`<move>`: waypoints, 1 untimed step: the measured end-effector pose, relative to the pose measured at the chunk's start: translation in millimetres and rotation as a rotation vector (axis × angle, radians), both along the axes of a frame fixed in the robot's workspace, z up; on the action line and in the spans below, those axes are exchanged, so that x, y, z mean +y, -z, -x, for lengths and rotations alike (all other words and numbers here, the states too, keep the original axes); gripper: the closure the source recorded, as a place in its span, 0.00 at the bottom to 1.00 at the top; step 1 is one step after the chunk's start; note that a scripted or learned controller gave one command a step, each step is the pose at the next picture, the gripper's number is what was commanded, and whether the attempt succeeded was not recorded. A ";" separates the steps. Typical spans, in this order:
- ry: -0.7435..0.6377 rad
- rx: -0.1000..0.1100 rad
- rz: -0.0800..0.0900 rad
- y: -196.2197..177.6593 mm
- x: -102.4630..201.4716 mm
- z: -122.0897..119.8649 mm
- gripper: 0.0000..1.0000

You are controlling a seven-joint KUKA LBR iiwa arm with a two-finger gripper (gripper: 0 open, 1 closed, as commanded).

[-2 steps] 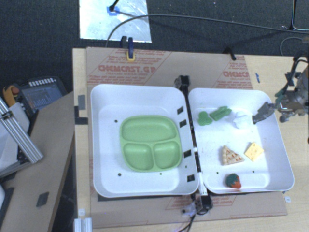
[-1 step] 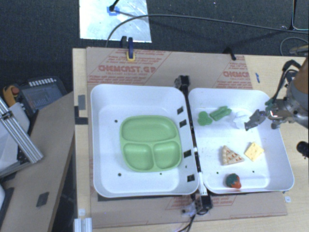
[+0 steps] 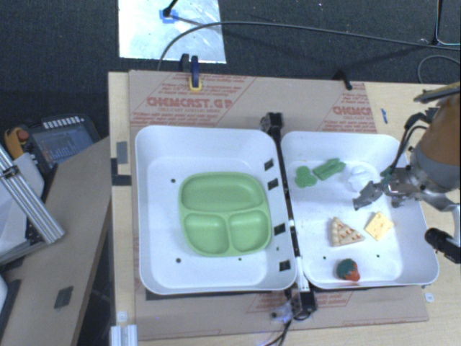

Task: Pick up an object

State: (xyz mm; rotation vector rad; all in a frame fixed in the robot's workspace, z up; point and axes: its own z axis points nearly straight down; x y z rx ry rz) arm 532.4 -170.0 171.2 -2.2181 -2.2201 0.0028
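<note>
A teach pendant sits on a side table at the far left, beside a slanted aluminium rail. The bench carries a cardboard sheet printed in red letters, and on it two white bins lie side by side, touching along a black hinge strip.

The left bin holds a green tray with three compartments: one wide one at the back and two smaller ones in front. The tray lies flat near the bin's middle.

The right bin holds the loose objects. At its back left lies a green toy, a round piece and a longer piece close together. Just right of it is a white object, hard to make out against the bin floor. Toward the front, a pizza slice lies flat, with a yellow cheese wedge just beside it on the right. Near the front wall sits a small red and green toy, apart from the others.

The gripper reaches in from the right and hangs over the right bin, between the white object and the cheese wedge. Its fingers point left and downward; nothing shows between them, and whether they are spread or closed I cannot tell. The grey arm rises behind it at the right edge.
</note>
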 end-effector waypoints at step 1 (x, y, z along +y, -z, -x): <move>0.000 -0.001 0.000 48.1 -6.6 -6.4 0.00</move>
